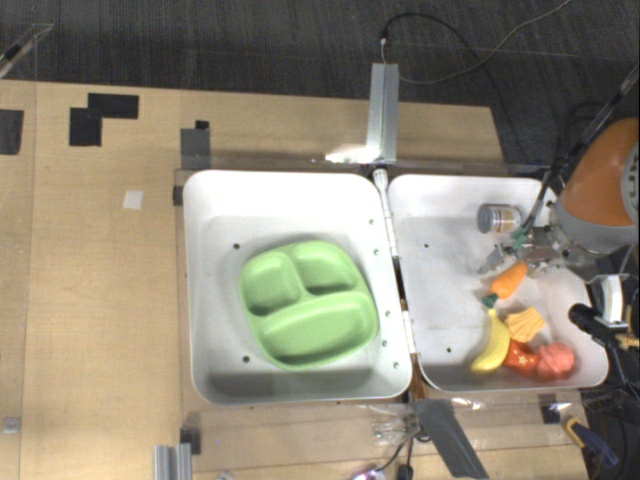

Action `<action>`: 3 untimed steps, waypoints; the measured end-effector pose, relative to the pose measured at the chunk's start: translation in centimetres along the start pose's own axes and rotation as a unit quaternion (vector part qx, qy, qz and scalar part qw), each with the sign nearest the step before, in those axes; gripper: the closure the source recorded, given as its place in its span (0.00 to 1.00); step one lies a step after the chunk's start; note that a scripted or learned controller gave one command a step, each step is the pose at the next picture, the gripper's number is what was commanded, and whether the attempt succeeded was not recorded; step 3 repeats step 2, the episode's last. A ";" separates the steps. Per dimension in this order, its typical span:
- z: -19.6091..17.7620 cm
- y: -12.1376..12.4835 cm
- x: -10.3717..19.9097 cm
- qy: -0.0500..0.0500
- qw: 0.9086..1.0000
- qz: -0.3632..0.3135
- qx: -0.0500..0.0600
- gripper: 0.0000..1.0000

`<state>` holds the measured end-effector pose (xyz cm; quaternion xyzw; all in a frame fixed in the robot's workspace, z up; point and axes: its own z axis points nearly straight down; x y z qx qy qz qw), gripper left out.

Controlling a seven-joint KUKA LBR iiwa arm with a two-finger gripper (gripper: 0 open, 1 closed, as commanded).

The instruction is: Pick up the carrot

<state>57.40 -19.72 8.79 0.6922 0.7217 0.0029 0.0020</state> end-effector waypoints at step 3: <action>-10.0 0.4 8.7 0.000 1.000 -0.014 0.004 1.00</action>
